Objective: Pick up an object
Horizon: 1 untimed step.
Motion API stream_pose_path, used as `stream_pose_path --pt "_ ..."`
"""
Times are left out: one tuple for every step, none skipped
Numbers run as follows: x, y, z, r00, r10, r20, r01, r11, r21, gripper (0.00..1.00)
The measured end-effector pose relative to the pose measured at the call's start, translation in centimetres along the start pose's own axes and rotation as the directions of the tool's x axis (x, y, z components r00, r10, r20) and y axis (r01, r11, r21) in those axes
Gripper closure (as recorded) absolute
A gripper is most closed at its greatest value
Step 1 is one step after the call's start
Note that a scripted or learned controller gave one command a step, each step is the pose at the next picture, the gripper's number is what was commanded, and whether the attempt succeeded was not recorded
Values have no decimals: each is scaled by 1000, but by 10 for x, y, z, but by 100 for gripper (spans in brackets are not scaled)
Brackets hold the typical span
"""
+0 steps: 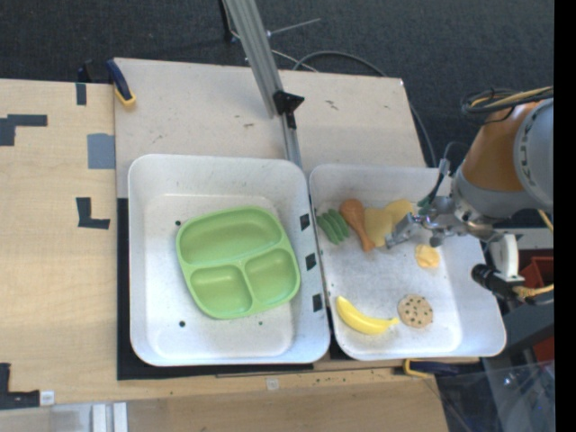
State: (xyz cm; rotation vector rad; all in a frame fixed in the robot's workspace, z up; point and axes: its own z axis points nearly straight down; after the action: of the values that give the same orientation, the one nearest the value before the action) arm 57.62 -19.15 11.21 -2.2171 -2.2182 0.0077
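Over in the right bin (477, 327) my pincer (402, 230) is sitting low at the upper middle, pointing toward the left of the camera view, with my wrist coming in from the right side. Can't tell from this angle whether it's spread or clenched, it's just a small grey blur against a yellow lump (397, 212), so I won't call it a grab.

What matters for the next move: the closest stuff is right at the tip. That yellow lump is touching or just behind it, and the brown drumstick-looking piece (358, 224) lies just to the left, long axis running from upper left down to lower right. The green thing (332, 226) is a bit further left, near the divider.

A small yellow chunk (428, 257) sits just below my wrist. The banana (364, 318) and cookie (415, 311) are down near the front edge, well apart from me.

My guess is the drumstick or the lump is the target.
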Motion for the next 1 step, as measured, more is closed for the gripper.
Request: stream_pose_path --pt "0 0 24 1000 -1 2 1 1000 -7 0"
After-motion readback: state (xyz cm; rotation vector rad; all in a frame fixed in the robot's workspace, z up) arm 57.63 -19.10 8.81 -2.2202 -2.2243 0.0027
